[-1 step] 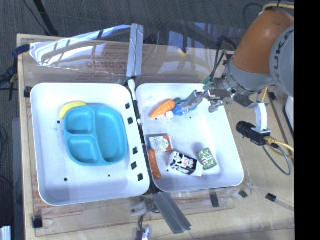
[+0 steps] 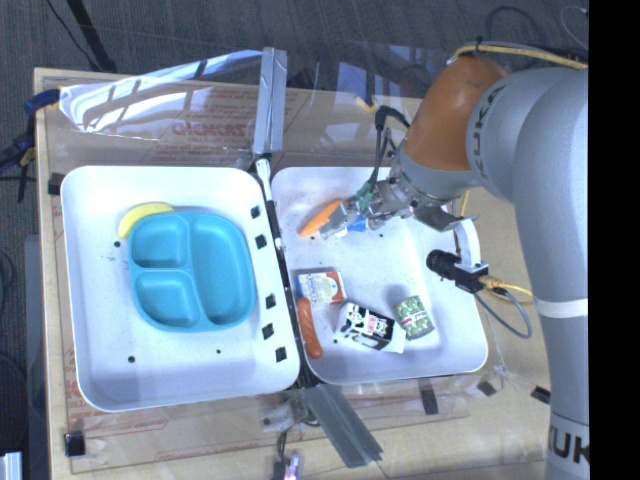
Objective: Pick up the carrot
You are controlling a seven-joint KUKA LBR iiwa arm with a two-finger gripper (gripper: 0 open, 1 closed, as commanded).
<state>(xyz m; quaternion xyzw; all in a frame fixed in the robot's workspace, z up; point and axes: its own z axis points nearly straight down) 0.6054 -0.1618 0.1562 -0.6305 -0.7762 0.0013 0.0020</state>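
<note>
Carrot [image 2: 322, 216], one, gripper [image 2: 352, 215] touching

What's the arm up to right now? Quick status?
Gripper low in right bin, at the carrot. Grip on it not confirmed. Carton and can lie nearer the front, apart from it.

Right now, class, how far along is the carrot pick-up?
Done: the pincer has reached the right bin and sits at the carrot. In hand: closing on its end; a firm hold isn't visible. Left: lifting it, since the carrot seems to lie on the bin floor.
</note>
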